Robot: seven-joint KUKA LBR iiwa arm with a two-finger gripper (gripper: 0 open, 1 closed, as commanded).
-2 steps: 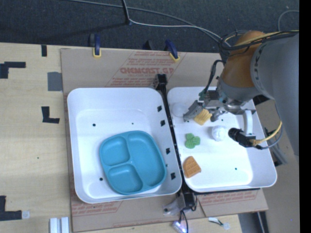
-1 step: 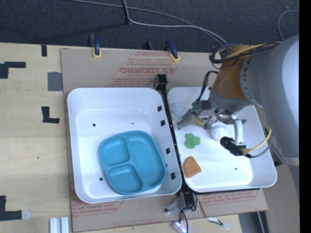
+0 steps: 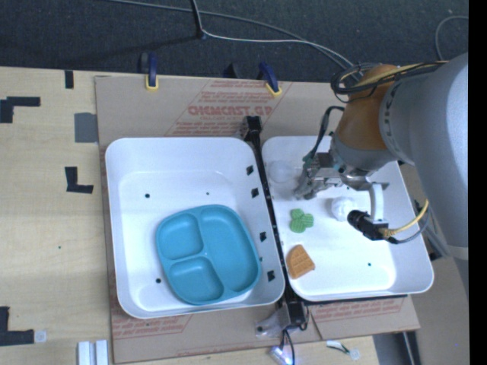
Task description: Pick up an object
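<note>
Cardboard [image 3: 221, 109] reads "CHEMICAST"; end effector [image 3: 313, 185] over right bin [image 3: 396, 276].

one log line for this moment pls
gripper low in right bin | near green piece | orange piece untouched | blue tray left bin

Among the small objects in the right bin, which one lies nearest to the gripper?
The clear cup, just left of the gripper. The green piece and the orange piece lie farther toward the front.
</note>
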